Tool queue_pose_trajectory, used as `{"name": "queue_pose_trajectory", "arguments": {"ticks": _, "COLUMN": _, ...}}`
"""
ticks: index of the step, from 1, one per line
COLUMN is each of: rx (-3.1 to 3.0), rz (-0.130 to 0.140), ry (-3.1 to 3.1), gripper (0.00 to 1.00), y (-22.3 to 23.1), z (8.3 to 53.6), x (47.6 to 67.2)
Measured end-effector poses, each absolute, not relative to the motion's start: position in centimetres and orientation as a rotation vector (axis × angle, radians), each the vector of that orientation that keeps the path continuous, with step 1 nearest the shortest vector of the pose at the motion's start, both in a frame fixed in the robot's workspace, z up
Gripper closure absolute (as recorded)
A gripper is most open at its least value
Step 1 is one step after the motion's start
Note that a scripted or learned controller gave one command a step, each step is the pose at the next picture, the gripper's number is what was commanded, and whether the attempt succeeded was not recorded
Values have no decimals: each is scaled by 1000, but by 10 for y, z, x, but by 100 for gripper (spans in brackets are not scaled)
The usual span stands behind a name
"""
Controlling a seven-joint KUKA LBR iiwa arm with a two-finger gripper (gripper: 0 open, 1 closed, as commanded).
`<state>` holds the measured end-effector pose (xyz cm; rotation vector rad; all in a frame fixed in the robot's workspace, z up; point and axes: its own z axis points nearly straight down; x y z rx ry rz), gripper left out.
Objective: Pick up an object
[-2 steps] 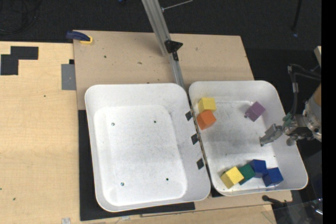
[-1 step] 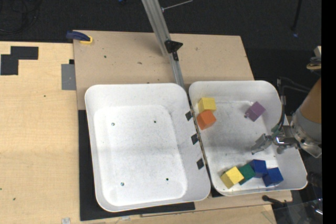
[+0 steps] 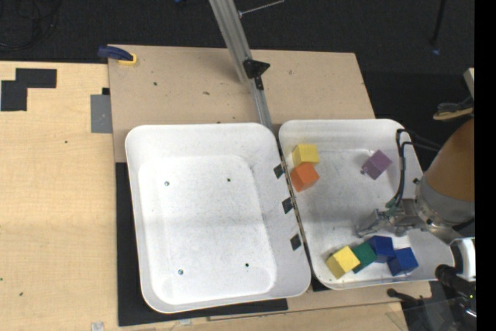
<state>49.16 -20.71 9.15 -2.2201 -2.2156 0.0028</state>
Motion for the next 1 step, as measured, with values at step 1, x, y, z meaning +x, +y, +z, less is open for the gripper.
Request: {"name": "queue_pose_trajectory", "arguments": {"ticks": 1, "rx": -2229, "rz": 3, "ry": -2208, "gripper": 100, "y": -209, "z": 103, "x": 491}}
